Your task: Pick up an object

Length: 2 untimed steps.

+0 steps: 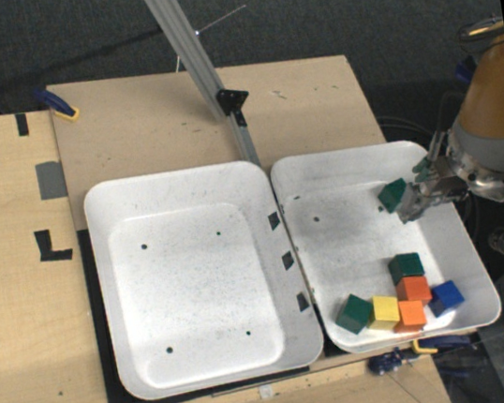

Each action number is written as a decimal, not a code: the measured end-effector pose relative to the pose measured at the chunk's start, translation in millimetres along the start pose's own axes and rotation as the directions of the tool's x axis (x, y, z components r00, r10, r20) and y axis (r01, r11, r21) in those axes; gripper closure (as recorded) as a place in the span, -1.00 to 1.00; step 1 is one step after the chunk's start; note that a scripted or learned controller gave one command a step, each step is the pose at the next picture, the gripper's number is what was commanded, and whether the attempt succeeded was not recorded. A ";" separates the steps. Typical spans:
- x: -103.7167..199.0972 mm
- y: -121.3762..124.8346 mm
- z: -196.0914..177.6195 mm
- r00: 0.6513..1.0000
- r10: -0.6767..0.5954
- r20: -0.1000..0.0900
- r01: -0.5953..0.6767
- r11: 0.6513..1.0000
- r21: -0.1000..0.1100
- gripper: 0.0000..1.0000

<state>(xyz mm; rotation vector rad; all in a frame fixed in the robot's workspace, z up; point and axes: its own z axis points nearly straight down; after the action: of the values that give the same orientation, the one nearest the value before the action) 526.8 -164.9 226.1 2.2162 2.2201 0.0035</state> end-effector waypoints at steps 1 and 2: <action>53.2 -0.1 7.7 1.000 -0.004 -0.003 0.004 1.000 0.007 1.00; 102.0 -17.0 1.7 1.000 -0.004 -0.004 0.004 1.000 0.007 1.00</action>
<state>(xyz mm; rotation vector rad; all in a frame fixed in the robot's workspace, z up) 509.6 -62.9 224.1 2.2170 2.2308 -0.0003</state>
